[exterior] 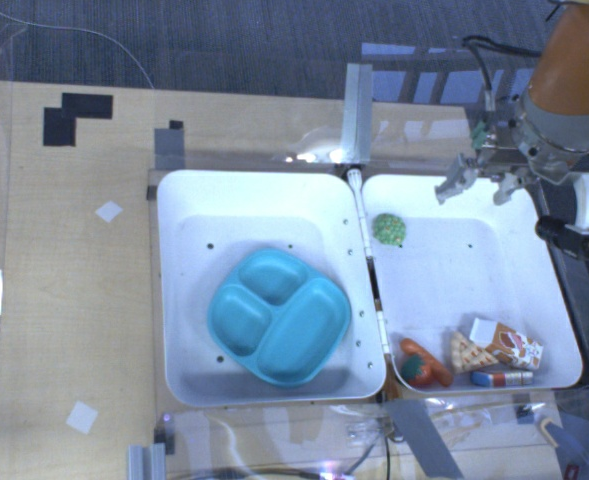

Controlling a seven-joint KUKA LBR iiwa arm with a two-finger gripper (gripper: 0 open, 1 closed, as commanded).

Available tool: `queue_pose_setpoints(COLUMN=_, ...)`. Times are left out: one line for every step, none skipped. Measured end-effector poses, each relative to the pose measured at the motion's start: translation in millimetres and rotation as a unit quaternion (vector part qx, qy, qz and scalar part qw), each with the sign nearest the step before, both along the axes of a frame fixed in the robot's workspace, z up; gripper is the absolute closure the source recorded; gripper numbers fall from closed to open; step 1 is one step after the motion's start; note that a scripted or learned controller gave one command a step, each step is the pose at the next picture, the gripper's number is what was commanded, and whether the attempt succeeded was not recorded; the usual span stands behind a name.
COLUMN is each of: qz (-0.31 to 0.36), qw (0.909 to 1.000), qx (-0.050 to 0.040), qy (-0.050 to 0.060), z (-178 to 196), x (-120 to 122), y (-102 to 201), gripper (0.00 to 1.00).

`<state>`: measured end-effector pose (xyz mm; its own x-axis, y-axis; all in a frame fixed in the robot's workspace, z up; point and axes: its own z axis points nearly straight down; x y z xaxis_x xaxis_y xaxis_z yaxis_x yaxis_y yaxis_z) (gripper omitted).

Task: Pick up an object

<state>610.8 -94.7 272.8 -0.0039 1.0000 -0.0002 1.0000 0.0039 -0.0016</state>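
Right bin: green ball at ten o'clock beside the divider; carrot, wedge, packet and marker clustered at six o'clock. Left bin: blue plate. Claw at one o'clock over the right bin's rim, fingers spread, holding nothing, likely poised to descend.
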Motion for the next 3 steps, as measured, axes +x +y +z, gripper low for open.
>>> queue_pose_setpoints(qz=-0.048, qw=0.9988, qx=0.0001, qy=0.000, z=-83.2, x=19.3, y=-52.1, gripper=0.00)
queue_pose_setpoints(qz=-0.063, qw=0.9980, qx=0.0006, qy=0.001, z=-157.1, x=-52.1, y=-8.1, gripper=0.00)
queue_pose_setpoints(qz=-0.063, qw=0.9980, qx=0.0005, qy=0.001, z=-157.0, x=-52.0, y=-8.4, gripper=0.00)
